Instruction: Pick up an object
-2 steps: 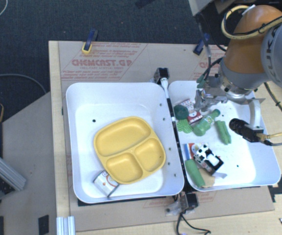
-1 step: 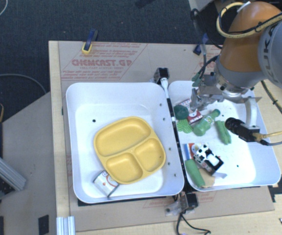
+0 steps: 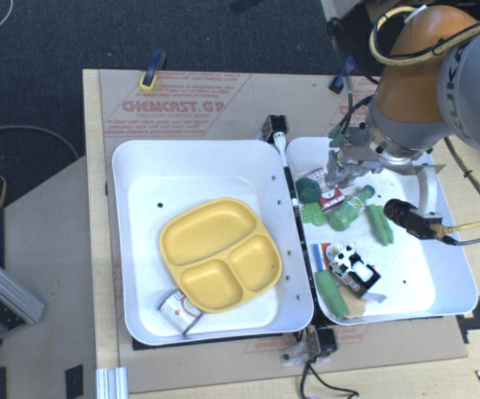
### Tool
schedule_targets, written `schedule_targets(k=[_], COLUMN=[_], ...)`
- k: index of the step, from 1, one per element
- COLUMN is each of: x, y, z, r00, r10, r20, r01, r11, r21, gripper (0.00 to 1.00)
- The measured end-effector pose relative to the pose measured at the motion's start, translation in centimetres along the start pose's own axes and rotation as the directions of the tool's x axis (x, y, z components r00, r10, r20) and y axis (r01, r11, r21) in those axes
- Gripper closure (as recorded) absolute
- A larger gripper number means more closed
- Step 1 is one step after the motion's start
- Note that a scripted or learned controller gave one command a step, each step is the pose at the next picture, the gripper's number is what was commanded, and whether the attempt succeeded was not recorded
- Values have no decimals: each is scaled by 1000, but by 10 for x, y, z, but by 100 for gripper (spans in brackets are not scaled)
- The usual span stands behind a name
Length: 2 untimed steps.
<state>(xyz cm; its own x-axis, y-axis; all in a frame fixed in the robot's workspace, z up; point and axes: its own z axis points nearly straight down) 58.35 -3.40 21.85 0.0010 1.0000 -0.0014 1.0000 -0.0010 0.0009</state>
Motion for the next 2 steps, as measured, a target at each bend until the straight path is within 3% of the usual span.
schedule_targets(k=[1, 2], x=[3, 10], y=[4, -9], z=[2, -9], r00=[1000, 1000], r10=[-2, -2], r20=[0, -2], r01=[2, 2], r11=[1000, 1000], r21=[-2, 2], gripper=[100, 100])
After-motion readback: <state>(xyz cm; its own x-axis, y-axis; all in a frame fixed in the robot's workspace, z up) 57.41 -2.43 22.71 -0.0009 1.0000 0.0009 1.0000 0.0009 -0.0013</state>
